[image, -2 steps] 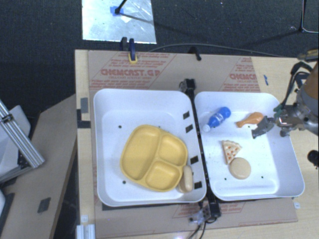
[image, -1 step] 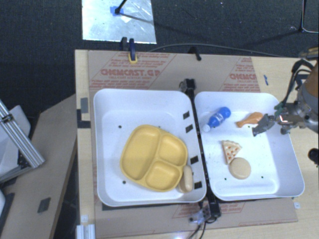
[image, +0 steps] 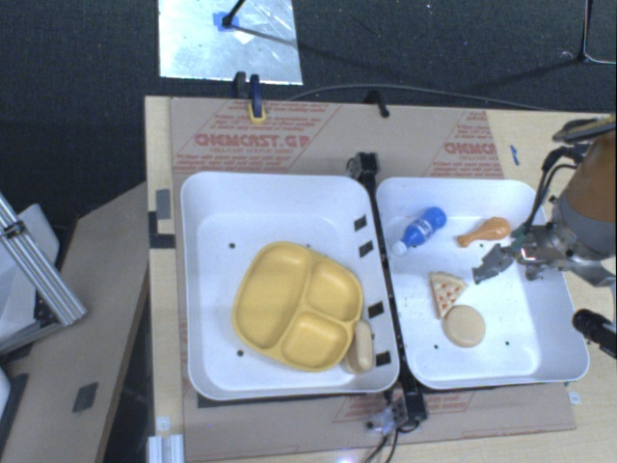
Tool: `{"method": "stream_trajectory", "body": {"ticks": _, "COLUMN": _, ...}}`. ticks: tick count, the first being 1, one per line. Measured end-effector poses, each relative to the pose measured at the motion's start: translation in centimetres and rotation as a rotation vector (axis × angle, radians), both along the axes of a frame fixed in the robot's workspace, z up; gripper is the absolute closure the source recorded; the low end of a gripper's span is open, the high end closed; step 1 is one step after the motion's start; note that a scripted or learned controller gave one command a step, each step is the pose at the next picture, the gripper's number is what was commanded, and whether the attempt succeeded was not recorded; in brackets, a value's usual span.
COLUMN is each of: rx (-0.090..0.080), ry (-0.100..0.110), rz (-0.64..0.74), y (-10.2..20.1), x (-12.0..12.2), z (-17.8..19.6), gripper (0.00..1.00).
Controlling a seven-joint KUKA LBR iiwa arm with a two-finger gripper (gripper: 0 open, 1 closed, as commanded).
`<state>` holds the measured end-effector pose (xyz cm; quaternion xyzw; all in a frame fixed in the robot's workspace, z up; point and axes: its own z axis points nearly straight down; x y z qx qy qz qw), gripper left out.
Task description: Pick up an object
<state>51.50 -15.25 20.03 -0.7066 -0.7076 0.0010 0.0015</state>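
Observation:
The right bin [image: 554, 355] holds a small blue bottle [image: 422, 229] lying at its back left, an orange chicken drumstick [image: 484, 231] near the back, a pizza slice [image: 445, 292] at the centre left, and a round tan cookie [image: 465, 326] just in front of the slice. My gripper [image: 492, 262] reaches in from the right and hangs over the middle of this bin, between the drumstick and the pizza slice. Its dark fingers point left, and nothing shows between them.
The left bin [image: 212, 210] carries a yellow divided plate [image: 297, 305], with a beige bread-like piece [image: 362, 346] against the plate's front right corner. A black divider [image: 384, 278] with clips runs between the bins. The arm's body [image: 586, 210] stands over the right bin's right wall.

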Motion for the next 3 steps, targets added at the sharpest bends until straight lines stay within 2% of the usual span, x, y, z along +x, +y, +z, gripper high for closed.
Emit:
{"method": "stream_trajectory", "body": {"ticks": 1, "rx": 0.001, "ry": 0.001, "rz": 0.0, "y": -0.1, "x": -0.1, "z": -6.3, "gripper": 0.0}}
{"method": "stream_trajectory", "body": {"ticks": 2, "rx": 0.004, "ry": -0.007, "rz": 0.001, "y": 0.0, "x": 0.2, "z": -11.0, "gripper": 0.0}}
{"method": "stream_trajectory", "body": {"ticks": 3, "rx": 0.004, "ry": -0.014, "rz": 0.003, "y": 0.1, "x": 0.4, "z": -9.7, "gripper": 1.0}}
